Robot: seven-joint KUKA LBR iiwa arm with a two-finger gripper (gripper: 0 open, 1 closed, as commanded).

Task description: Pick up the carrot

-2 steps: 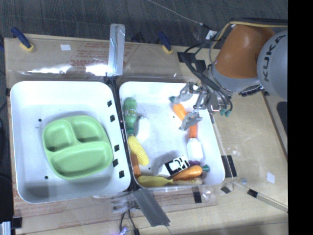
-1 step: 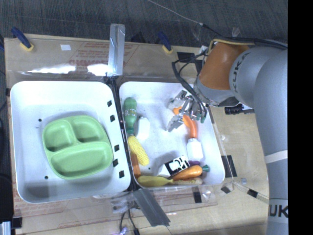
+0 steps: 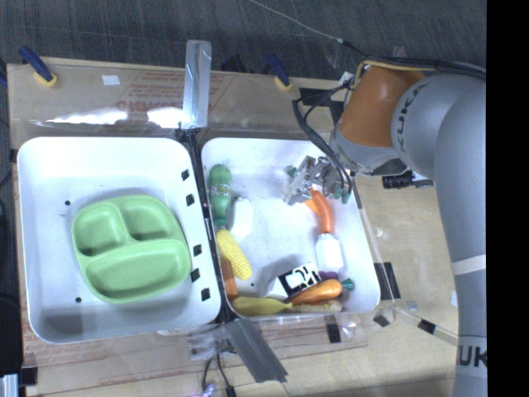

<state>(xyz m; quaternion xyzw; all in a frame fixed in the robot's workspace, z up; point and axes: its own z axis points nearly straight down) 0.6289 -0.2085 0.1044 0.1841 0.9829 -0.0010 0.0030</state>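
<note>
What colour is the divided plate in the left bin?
Light green divided plastic plate, three compartments; clearest in the overhead camera view.

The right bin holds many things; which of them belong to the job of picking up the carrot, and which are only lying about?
Belong to the job:
- carrot, near the bin's right wall
- gripper, just above the carrot's top end

Only lying about:
- corn cob
- green bottle
- banana
- white bottle
- orange pepper
- green divided plate in the left bin
</note>
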